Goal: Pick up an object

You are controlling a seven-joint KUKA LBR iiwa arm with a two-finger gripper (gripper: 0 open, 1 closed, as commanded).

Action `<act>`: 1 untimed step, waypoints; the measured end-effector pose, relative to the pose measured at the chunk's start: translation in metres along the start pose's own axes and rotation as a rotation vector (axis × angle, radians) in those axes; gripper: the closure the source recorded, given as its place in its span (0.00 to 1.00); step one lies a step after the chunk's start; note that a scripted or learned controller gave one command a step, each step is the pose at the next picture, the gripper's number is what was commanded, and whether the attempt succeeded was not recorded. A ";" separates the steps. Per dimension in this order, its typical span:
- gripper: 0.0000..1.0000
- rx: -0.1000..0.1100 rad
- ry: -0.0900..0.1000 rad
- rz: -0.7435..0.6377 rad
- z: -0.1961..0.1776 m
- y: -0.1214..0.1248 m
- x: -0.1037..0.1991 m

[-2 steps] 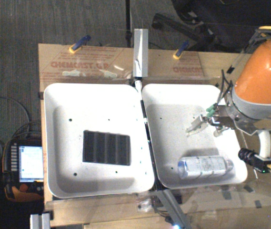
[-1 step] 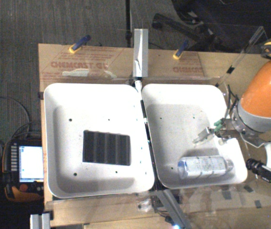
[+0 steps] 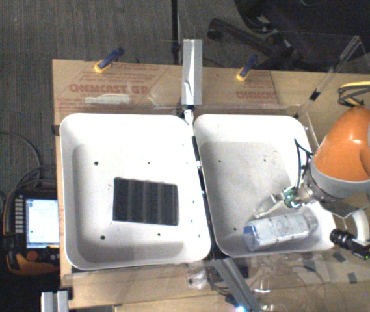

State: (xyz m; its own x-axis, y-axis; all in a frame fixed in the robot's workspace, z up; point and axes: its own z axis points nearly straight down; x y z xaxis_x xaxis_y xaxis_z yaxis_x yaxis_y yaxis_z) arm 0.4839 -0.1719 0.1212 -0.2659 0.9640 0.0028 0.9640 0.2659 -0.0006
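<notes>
Plastic bottle [image 3: 281,231] lies on its side at 5 o'clock in the right bin [image 3: 237,168]; gripper [image 3: 292,199] sits close at the bottle's 1 o'clock, its opening impossible to tell.

We see the arm [image 3: 348,164] as a smooth, rounded shell. Its orange band [image 3: 346,149] is bright and glossy, and a grey ring [image 3: 341,188] sits just under it. A thin black cable [image 3: 299,149] loops beside the wrist. The gripper [image 3: 290,199] looks small and metallic, with a greenish glint.
</notes>
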 end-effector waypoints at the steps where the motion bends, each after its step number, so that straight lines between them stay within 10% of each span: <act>1: 0.00 -0.012 -0.006 0.120 0.029 0.053 -0.030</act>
State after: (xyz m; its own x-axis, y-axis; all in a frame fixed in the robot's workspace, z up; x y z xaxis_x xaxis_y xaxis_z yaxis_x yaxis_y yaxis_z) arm 0.5432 -0.1867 0.0918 -0.1483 0.9889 -0.0026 0.9889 0.1484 0.0117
